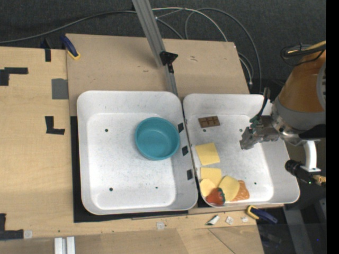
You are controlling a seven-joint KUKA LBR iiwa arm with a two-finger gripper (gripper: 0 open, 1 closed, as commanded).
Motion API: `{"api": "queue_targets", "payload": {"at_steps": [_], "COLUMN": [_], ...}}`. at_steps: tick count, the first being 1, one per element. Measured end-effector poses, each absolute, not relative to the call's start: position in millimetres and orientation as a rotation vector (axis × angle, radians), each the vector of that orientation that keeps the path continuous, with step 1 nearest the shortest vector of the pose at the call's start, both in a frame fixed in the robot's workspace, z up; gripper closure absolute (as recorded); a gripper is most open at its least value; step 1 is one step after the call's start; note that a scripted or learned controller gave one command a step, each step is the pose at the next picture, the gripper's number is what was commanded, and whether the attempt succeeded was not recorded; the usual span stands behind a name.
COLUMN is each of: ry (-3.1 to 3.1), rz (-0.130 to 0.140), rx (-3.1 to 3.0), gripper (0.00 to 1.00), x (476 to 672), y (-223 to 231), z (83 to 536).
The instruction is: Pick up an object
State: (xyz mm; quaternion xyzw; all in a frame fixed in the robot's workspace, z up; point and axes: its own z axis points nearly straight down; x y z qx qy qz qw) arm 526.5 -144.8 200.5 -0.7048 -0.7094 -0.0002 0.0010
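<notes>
A wooden bench (32, 89) is seen from above, bearing two shallow white bins side by side. The left bin (100, 194) holds a teal bowl (157, 137), set upright toward the bin's 3 o'clock side, near the shared wall.

In the right bin (270, 189), a small brown chocolate-like bar (208, 122) is laid flat toward 11 o'clock. A pale yellow square block (207, 154) is placed below it, at about 9 o'clock of the bin. At 7 o'clock, a cluster is gathered in the corner: yellow cheese-like wedges (222, 183), a red piece (214, 196) with a green patch, and an orange piece (241, 191), all touching or overlapping; their exact shapes cannot be made out.

The arm is extended into view from 3 o'clock, its orange band (302, 86) seen above the grey wrist. The gripper (249, 142) is poised over the right half of the right bin, angled toward 8 o'clock, well apart from the block and the corner cluster. Nothing is seen between its fingers; whether they are parted or closed cannot be told.

A metal post (151, 28) is slanted across the bench at 12 o'clock, with dark cables (222, 20) looped behind it.
</notes>
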Motion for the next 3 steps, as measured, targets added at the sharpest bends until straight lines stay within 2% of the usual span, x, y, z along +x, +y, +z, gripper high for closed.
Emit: {"api": "queue_targets", "payload": {"at_steps": [1,2,3], "ry": [-2.228,-2.222,-2.228], "rz": [-0.002,0.003,0.000], "rx": [-2.213,-2.218,-2.211], "gripper": [1.00,1.00,1.00], "x": [534.8,543.4,544.3], "y": [-99,-47,10], "z": [211,203,203]}}
